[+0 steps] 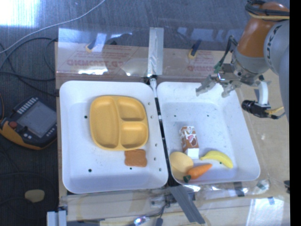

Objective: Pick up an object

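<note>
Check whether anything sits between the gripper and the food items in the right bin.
Nothing visible does. The gripper hangs open over the right bin's far edge; bare floor separates it from the carton, banana, carrot and lemon.

Bright, even overhead light. Strong blown-out patch of daylight on carpet (19, 6) at top left. Both white bins (113, 182) near overexposed, little surface detail. Glare on clear plastic sheet (113, 55) behind bins. Soft, short shadows under yellow tray (119, 122). Focus acceptable; slight softness toward frame edges.
</note>
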Robot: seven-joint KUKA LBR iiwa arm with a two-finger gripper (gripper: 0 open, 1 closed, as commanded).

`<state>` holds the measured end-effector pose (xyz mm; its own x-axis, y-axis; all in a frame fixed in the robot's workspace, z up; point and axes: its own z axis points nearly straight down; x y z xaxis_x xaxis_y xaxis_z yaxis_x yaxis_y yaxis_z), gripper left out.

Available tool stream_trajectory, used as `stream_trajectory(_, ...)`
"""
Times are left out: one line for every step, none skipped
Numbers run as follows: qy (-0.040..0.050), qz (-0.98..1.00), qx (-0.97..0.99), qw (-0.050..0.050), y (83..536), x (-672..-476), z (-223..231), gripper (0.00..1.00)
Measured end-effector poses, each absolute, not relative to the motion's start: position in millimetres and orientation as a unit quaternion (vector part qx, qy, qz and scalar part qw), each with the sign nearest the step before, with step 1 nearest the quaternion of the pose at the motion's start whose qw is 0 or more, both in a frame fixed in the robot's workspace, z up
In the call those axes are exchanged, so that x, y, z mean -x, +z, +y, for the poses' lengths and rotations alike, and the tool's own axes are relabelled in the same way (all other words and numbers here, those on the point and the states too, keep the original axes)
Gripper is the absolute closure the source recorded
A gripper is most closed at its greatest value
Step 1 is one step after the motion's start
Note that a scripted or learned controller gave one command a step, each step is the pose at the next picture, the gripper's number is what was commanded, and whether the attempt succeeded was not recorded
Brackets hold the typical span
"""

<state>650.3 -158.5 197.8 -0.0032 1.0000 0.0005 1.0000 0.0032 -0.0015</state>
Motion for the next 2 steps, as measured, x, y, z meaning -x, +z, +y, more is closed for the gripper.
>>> stream_trajectory(0.0002,-0.798,0.603,0.001,132,-611.6,-98,0.0)
stream_trajectory(-0.0036,-0.838,0.546,-0.007,91,-546.5,-110,0.0)
